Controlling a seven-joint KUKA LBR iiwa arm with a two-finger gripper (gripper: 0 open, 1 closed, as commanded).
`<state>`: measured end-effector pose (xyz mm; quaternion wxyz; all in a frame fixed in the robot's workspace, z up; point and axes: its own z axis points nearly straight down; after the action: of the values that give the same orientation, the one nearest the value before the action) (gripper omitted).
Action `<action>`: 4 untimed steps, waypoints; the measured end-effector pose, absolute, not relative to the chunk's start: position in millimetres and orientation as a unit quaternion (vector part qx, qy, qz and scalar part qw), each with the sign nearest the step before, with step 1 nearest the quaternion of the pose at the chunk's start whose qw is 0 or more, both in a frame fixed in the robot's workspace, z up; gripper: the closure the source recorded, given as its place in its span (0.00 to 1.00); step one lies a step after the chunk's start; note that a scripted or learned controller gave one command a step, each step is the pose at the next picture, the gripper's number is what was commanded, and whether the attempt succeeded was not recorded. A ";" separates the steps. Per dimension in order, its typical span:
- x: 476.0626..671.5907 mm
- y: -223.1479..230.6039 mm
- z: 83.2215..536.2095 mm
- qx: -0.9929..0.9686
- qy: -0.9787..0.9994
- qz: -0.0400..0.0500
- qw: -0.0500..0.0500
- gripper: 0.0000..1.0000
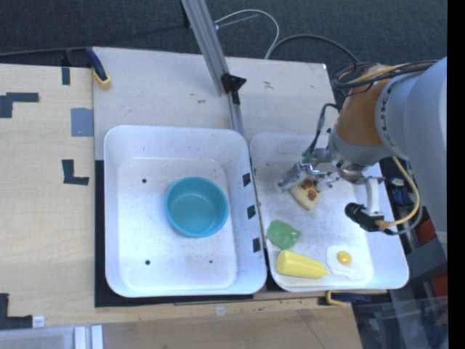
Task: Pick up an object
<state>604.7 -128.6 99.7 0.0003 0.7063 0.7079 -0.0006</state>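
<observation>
My gripper [308, 177] hangs low over the right bin [270, 151], near its middle. Its fingers stand spread open. Just under them, on the bin floor, lies a small tan pizza-slice toy [308, 195] with red spots, its upper end partly hidden by the gripper. I see nothing lifted between the fingers. Toward the bin's front lie a green leafy toy [282, 233], a yellow wedge-shaped toy [298, 265] and a fried-egg toy [344, 259].
A blue bowl [196, 206] sits in the middle of the left bin [123, 151]. A slanted metal pole [207, 35] comes down to the gap between the two bins. Cables [378, 220] hang off the arm over the right bin's right rim.
</observation>
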 end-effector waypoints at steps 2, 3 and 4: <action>605.2 -133.3 173.2 0.707 0.707 0.001 0.002 1.00; 614.6 -134.1 220.3 0.706 0.708 0.001 0.002 1.00; 614.9 -133.6 234.1 0.707 0.708 0.000 0.000 1.00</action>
<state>614.9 -133.6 234.1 0.0000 0.7067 0.7075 0.0003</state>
